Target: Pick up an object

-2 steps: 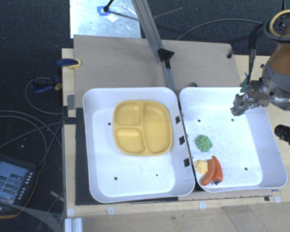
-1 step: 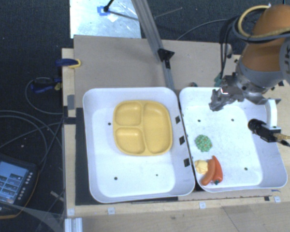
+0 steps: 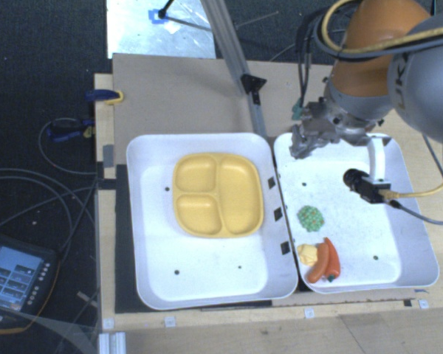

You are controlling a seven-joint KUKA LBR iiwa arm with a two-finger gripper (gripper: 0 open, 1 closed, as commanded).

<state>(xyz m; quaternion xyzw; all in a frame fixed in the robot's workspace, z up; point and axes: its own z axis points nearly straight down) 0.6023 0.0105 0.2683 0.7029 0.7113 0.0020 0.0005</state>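
green object (image 3: 310,217) lies below fingers (image 3: 303,144) (well apart)

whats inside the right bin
In the right bin: a green broccoli-like piece, an orange carrot-like piece touching a small yellow piece. The arm's hand hangs over the bin's far left corner, hiding the floor beneath it.
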